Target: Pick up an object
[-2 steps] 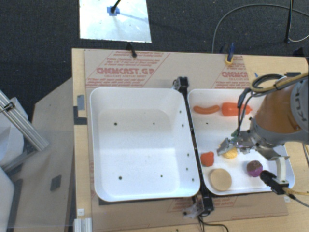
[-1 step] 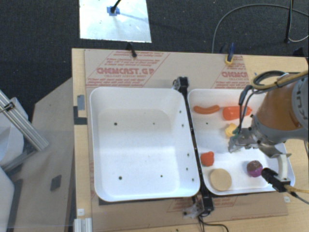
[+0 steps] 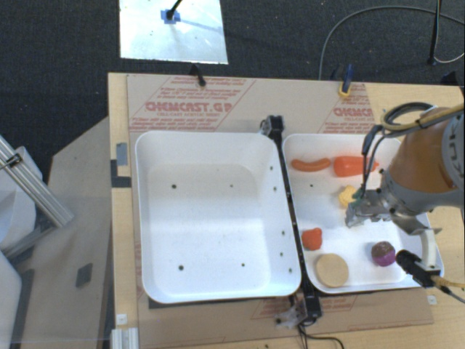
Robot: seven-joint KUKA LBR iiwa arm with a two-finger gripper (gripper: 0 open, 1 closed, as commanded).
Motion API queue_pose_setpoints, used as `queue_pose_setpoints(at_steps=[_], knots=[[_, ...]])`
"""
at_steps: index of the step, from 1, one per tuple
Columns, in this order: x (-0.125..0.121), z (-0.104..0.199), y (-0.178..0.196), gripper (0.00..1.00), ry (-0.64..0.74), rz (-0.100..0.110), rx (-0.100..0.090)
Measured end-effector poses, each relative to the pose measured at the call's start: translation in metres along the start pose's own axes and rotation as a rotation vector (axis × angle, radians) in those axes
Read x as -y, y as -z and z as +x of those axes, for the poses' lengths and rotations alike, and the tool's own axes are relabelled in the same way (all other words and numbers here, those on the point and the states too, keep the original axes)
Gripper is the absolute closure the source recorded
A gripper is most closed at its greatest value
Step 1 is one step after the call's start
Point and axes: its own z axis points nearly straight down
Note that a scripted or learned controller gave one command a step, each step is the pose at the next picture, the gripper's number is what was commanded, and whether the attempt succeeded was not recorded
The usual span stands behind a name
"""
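Objects for picking, right bin [image 3: 298,195]: six items, listed from far wall to near wall.

1. Orange sausage-shaped piece [image 3: 310,165], lying lengthwise near the far wall, towards the divider between the bins.
2. Orange-red carrot-like piece [image 3: 347,166], just beside item 1 on its right, partly behind a black cable [image 3: 369,158] of my arm.
3. Yellow piece [image 3: 348,195], mid-bin, touching or nearly touching my gripper [image 3: 359,214]; part of it is hidden by the gripper.
4. Small red piece [image 3: 312,238], near the divider, apart from the others.
5. Round tan disc [image 3: 332,270], flat on the floor, by the near wall, just below item 4.
6. Purple rounded piece [image 3: 383,253], near the near-right corner, beside my wrist.

Gripper: mine, lowered into the right bin, mid-floor, just below the yellow piece. At this slant I cannot tell whether it is spread or closed, nor whether anything sits in it.

Arm: my grey body with orange band [image 3: 425,158] covers the bin's right side.

Left bin [image 3: 211,217]: white, shallow, dark dots on floor.

Desk [image 3: 218,104]: brown board with red lettering carries both bins; a yellow clamp [image 3: 346,87] sits at its far edge.
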Motion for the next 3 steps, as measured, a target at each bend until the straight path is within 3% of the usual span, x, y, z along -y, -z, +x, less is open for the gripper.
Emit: queue_pose_setpoints(at_steps=[1,2,3], knots=[[-0.054,0.001,0.231,1.0,0.005,-0.018,0.005],[-0.012,0.019,0.147,1.0,-0.001,0.008,-0.001],[-0.027,0.029,0.408,1.0,0.004,-0.018,0.004]])
